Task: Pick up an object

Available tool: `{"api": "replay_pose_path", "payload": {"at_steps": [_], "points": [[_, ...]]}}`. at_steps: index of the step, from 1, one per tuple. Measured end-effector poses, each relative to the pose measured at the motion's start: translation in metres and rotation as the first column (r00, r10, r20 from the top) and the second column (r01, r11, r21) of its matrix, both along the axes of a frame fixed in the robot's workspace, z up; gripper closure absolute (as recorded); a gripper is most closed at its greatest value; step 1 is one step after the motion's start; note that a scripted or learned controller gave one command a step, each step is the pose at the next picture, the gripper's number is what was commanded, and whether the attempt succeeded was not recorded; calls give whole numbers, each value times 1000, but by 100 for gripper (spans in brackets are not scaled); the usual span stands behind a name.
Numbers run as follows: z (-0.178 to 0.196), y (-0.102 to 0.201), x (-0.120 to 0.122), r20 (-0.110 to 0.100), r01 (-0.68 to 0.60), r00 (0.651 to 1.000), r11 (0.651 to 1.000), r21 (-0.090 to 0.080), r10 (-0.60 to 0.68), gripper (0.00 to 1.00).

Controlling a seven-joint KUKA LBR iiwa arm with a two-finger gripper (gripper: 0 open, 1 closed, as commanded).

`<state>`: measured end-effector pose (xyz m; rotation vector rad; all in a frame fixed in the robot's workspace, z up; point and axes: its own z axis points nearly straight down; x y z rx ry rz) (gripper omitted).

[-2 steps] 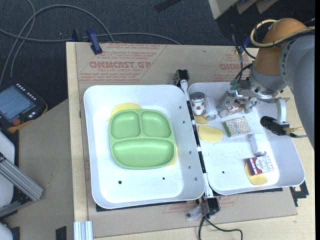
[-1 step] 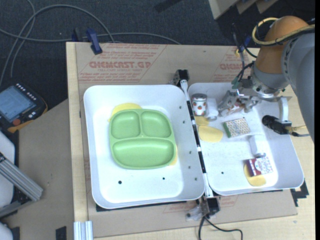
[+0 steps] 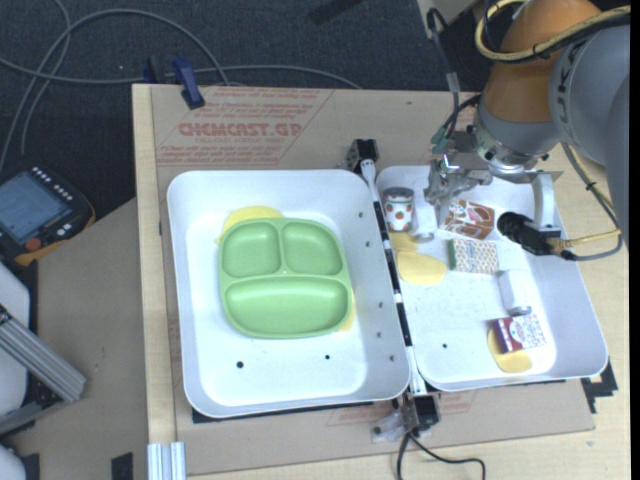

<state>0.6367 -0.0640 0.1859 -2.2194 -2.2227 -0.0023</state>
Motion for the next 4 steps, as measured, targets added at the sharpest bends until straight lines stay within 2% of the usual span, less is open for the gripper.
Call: {"api": "replay_pose_path", "payload": {"at_steps": [1,2,3,4], "points": [[-57,-50,-15,-3,2,1000,1000,-2,-2,100],[-57,-50,-15,-1,2,1000,1000,-1,-2,0],[-84,-88,30,25,-1,1000,1000,-12,1,0],[-87,-128,39,23,-4,1000,1000,3,4,0]]}}
